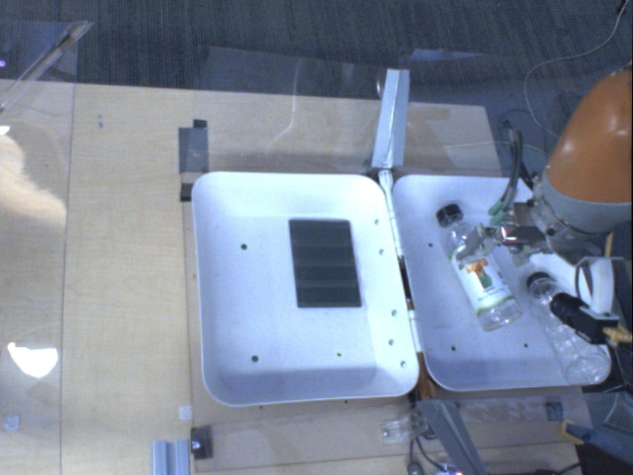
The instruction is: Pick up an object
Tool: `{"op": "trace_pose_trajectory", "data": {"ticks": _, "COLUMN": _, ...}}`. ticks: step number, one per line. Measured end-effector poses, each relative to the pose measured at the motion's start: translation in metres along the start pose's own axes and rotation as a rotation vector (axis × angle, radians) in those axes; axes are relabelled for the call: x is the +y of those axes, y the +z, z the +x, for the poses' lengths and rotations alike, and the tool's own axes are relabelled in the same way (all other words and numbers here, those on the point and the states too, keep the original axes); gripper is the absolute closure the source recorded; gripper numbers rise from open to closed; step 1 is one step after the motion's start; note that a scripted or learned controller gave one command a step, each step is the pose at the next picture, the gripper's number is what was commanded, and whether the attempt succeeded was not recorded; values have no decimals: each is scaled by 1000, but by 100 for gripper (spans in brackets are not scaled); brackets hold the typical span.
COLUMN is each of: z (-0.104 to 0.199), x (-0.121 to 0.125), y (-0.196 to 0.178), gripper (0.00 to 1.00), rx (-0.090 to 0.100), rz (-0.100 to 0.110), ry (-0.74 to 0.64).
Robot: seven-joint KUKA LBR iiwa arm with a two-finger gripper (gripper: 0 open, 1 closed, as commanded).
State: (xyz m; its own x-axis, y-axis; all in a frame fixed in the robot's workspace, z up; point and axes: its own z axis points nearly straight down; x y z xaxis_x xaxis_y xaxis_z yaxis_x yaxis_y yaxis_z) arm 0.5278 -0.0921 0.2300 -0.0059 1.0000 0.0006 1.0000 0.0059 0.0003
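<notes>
A clear plastic bottle [483, 283] with a black cap and a green and orange label lies slanted in the right bin [445, 349]. My gripper [497, 234] hangs over the bottle's upper part, near its neck, on the grey arm with the orange band [593, 151]. A second clear bottle [574, 349] with a dark cap lies near the right bin's front right corner, partly under the arm. In the middle of the left bin [237, 354] a flat dark rectangular block [324, 262] lies on the floor.
A raised divider [399, 255] runs between the two bins. A grey metal bar [390, 117] stands behind them. Cables and a black and yellow fitting [584, 317] hang from the arm over the right bin's right side.
</notes>
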Motion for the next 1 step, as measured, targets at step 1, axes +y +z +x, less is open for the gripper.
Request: {"op": "trace_pose_trajectory", "data": {"ticks": 1, "z": -68, "x": -40, "y": 93, "gripper": 0, "rx": 0, "rz": 0, "ry": -42}}
